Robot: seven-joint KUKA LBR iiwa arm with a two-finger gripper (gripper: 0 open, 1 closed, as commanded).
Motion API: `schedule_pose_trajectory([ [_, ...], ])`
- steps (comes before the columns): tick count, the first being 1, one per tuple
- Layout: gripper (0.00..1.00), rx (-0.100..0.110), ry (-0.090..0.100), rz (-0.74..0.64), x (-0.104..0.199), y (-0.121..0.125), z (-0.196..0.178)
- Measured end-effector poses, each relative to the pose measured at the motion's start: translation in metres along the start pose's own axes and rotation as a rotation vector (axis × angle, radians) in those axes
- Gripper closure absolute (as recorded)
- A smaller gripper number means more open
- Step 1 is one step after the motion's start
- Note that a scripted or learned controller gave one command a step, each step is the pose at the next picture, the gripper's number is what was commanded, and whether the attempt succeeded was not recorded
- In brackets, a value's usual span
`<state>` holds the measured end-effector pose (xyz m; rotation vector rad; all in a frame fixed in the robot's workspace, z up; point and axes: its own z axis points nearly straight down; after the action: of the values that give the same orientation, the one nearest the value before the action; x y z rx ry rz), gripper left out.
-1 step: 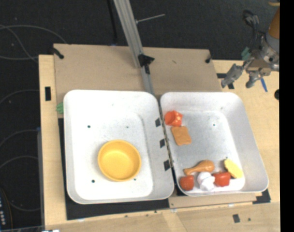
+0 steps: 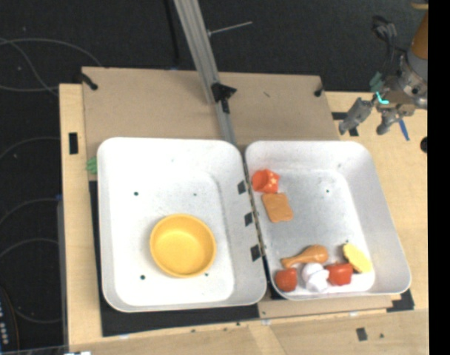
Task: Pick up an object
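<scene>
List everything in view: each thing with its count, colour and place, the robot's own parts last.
bins: 2, white, side by side on the bench; left bin, right bin
bowl: 1, yellow, lower middle of the left bin
red piece: 1, red-orange, upper left of the right bin
flat slab: 1, orange-tan, just below the red piece
drumstick shape: 1, tan, low in the right bin
small red pieces: 2, red, along the right bin's bottom edge
white piece: 1, white, between the two small red pieces
yellow piece: 1, yellow, lower right of the right bin
metal rail: 1, grey, slanting down from the top toward the bins
claw: 1, dark grey, above the right bin's upper right corner, apart from every item
</scene>
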<state>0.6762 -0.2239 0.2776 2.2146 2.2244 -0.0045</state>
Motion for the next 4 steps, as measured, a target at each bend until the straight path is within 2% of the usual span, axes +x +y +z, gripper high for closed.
schedule_pose_trajectory([
  [1, 0.0, 0.004, 0.002, -0.002, 0.005, 0.001, 0.062],
  [3, 0.0, 0.002, 0.001, -0.003, 0.004, 0.0, 0.145],
  [4, 1.0, -0.005, -0.005, -0.007, 0.003, 0.002, 0.13],
])
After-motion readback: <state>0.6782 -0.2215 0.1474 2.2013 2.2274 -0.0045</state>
